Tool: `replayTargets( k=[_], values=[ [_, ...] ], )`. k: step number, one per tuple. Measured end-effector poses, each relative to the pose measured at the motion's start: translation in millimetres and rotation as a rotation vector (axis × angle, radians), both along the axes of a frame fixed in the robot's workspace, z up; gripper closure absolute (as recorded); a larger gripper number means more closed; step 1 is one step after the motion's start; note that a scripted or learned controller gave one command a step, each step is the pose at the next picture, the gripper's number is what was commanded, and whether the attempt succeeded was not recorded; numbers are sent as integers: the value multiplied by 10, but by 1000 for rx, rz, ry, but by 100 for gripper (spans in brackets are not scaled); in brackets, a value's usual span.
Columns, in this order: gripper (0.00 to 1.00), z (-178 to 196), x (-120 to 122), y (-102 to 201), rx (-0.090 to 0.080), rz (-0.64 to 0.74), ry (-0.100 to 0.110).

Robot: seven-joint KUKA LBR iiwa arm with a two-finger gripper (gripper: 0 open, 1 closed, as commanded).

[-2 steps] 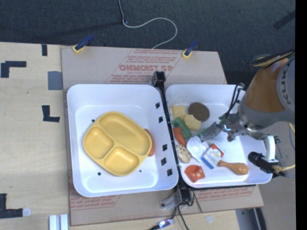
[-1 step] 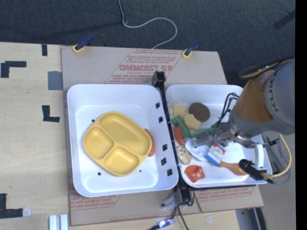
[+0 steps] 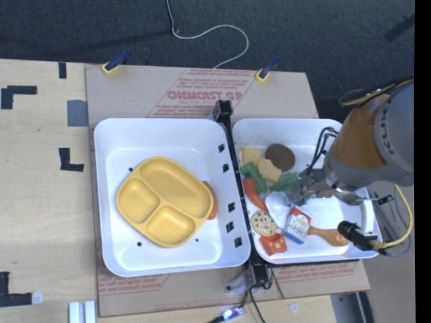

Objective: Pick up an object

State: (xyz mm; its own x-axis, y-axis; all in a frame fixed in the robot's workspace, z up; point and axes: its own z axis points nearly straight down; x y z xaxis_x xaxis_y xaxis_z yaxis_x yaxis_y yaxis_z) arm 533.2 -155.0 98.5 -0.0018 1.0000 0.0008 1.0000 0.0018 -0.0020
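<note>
- Cardboard (image 3: 202,93) lies under both bins on the bench, with a yellow-and-blue clamp (image 3: 116,61) at its far left corner and a second clamp (image 3: 267,66) at its far right corner.
- Left bin (image 3: 108,180) holds a yellow tray (image 3: 163,199) with three compartments, lying flat and turned at an angle; something orange peeks from under its right edge.
- Right bin (image 3: 323,125) holds a heap of toy food, mostly in its left half.
- A red packet (image 3: 273,245) sits at the near edge, with a speckled cookie (image 3: 262,222) just behind it.
- A carrot (image 3: 253,195) lies along the left wall; a brown disc (image 3: 279,157) and yellow pieces (image 3: 259,163) lie toward the far side.
- A wooden spoon (image 3: 323,235) lies near the front, touching a small red-and-blue carton (image 3: 297,225).
- The arm (image 3: 367,147) reaches in from the right; its gripper (image 3: 303,192) is down among the heap, just above the carton.
- Whether the hand is released, clenched or grasping anything cannot be told.
- A white cable (image 3: 209,32) loops across the dark floor behind the bench.
</note>
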Motion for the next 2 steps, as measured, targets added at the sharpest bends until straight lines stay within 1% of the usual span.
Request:
replayTargets(
  k=[2],
  values=[
    [100,1219,-49,73,-2,0,-5]
  ],
)
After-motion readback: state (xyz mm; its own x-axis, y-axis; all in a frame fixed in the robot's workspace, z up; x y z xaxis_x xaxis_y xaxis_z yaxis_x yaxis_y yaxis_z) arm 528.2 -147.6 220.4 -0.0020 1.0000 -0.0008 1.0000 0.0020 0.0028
